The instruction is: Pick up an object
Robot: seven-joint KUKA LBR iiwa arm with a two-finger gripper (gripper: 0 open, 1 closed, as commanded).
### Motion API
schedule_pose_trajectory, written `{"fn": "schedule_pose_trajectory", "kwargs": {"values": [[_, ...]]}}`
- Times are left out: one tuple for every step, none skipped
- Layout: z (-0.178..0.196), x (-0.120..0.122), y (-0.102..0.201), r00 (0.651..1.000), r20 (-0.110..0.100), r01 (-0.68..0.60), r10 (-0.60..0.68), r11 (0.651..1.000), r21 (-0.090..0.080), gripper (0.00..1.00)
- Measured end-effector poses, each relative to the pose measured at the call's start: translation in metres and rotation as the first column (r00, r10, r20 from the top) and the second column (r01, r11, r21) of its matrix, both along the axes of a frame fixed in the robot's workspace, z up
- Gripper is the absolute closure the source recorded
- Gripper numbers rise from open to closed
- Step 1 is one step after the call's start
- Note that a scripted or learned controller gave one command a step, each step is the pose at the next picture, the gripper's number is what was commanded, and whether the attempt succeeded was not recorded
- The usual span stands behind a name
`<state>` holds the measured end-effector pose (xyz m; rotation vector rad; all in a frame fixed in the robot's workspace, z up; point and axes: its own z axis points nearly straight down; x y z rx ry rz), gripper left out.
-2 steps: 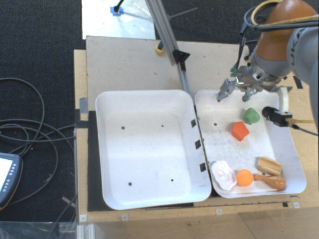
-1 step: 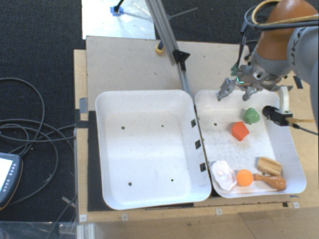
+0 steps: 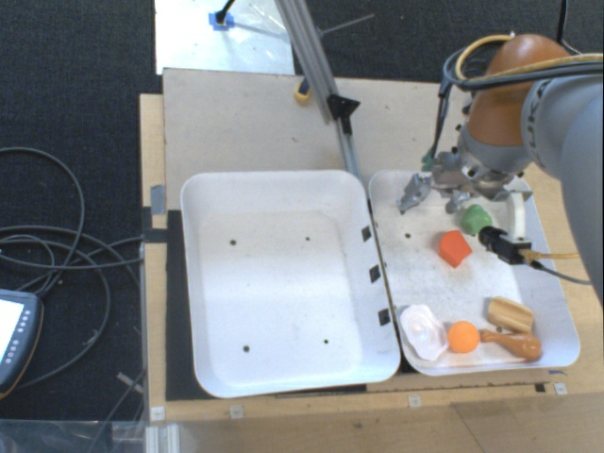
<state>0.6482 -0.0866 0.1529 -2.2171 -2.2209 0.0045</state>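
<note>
Nearest, just beyond the small orange ball [image 3: 462, 337], sits the red-orange block [image 3: 455, 248]: light, stiff, flat-sided, best pinched across opposite faces. Farther back, my gripper [image 3: 415, 194] hovers; whether my jaws are apart I cannot tell.

Grey arm reaching in from the right, gripper [image 3: 415, 194] pointing down-left

A grey pole [image 3: 311, 50] slanted across the desk [image 3: 236, 121] toward the two bins. Black cables [image 3: 66, 243] lay looped on the dark floor at the left, beside a handheld screen unit [image 3: 14, 333]. A pale sheet [image 3: 203, 17] lay on the floor beyond the desk.
</note>
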Motion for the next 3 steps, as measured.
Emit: {"fn": "schedule_pose_trajectory", "kwargs": {"values": [[-0.041, 0.000, 0.001, 1.000, 0.002, 0.000, 0.000, 1.000, 0.000, 0.00], [-0.063, 0.001, 0.002, 1.000, 0.004, 0.001, -0.001, 1.000, 0.000, 0.00], [-0.050, 0.002, 0.001, 1.000, 0.008, 0.001, -0.001, 1.000, -0.001, 1.00]]}}
